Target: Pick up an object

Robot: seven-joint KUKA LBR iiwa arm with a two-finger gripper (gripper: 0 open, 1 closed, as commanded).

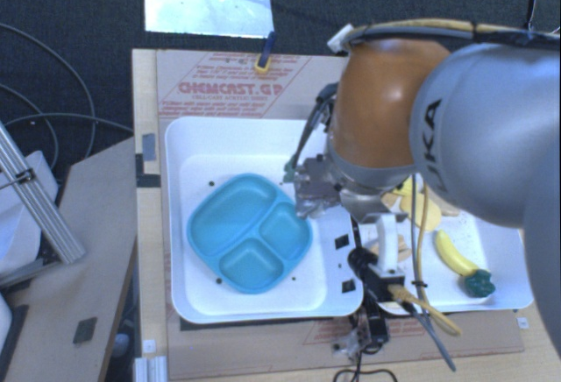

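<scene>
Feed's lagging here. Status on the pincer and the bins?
Pincer hidden under wrist. Blue tray in left bin, untouched. Banana in right bin.

A divided tray (pixel 250 233) lies in the left bin (pixel 188 163); a banana (pixel 455 252) lies in the right.

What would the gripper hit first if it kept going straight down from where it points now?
Probably the right edge of the blue divided plate in the left bin, since the gripper hangs just over it; one slanted view leaves depth uncertain.
</scene>
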